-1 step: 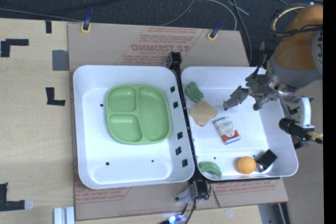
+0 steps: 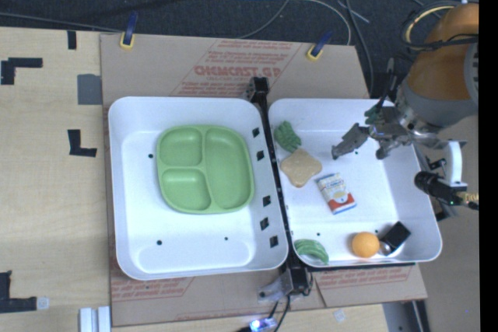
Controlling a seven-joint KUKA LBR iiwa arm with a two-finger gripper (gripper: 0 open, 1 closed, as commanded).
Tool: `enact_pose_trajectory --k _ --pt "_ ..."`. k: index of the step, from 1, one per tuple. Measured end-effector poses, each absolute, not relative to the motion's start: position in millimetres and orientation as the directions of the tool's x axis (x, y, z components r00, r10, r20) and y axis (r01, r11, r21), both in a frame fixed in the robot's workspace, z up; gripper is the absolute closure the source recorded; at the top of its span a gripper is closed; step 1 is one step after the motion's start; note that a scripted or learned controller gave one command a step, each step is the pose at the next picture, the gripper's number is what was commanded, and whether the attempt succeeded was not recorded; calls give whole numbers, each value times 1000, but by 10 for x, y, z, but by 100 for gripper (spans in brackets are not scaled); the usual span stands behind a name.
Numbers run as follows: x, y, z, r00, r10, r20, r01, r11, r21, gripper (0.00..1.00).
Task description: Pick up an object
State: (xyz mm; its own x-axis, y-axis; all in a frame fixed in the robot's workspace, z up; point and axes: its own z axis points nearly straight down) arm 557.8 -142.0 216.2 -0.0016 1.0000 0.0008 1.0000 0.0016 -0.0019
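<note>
The right bin (image 2: pixel 405 190) holds several small objects: a green leafy piece (image 2: pixel 286 135), a tan cracker-like slab (image 2: pixel 299 166), a small white and red carton (image 2: pixel 336 193), an orange ball (image 2: pixel 363 244), a green ring-shaped piece (image 2: pixel 312 250) and a black and white item (image 2: pixel 394 237). My gripper (image 2: pixel 367 142) hangs over the upper right part of this bin, open, with nothing between its fingers. It stands right of the leafy piece and above the carton.
The left bin (image 2: pixel 132 167) holds a green divided plate (image 2: pixel 206 169). Black clips run along the wall between the bins. Cables trail across the dark floor behind the bench, and the arm's body (image 2: pixel 440 82) looms over the right bin's far right edge.
</note>
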Motion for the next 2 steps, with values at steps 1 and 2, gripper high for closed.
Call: enact_pose_trajectory --k 1,2 --pt "5527 -1420 1720 0 1000 0 1000 0 -5 0" --pt "5476 -1444 1272 0 1000 0 1000 0 -7 0"
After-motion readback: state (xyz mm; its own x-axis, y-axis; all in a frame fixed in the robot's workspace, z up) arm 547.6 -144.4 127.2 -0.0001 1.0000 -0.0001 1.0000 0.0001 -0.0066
